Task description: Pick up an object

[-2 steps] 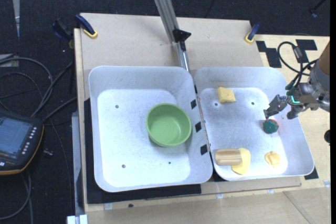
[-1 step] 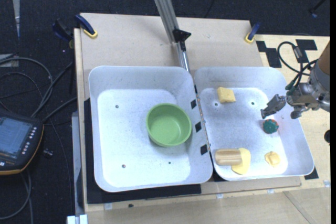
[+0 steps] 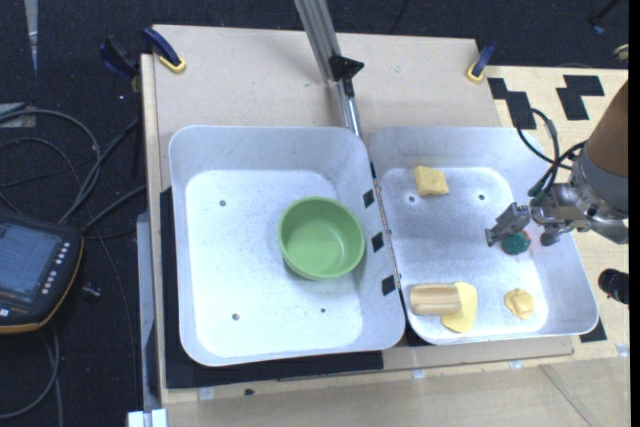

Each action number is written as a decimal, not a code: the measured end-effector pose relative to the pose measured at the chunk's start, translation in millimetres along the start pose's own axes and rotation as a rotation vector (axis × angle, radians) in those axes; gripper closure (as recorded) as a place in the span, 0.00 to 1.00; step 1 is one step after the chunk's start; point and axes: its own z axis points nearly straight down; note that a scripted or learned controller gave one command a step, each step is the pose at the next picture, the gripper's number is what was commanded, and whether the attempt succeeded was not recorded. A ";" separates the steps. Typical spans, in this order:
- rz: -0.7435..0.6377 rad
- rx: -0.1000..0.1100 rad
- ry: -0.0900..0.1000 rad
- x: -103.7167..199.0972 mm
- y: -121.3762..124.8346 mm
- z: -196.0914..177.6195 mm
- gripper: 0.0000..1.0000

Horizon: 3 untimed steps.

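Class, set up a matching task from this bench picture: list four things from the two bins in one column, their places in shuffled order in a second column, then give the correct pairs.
Things
1. green bowl
2. yellow block
3. small teal object
4. tan cylinder

Places
A. near front edge of right bin
B. middle of left bin
C. just below the gripper
D. toward back of right bin

Pairs: 1-B, 2-D, 3-C, 4-A
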 end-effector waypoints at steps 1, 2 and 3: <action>-0.001 0.001 0.001 4.6 8.1 55.3 0.00; -0.001 0.001 0.001 5.1 7.1 108.0 0.00; 0.000 -0.005 -0.001 4.8 8.6 95.3 1.00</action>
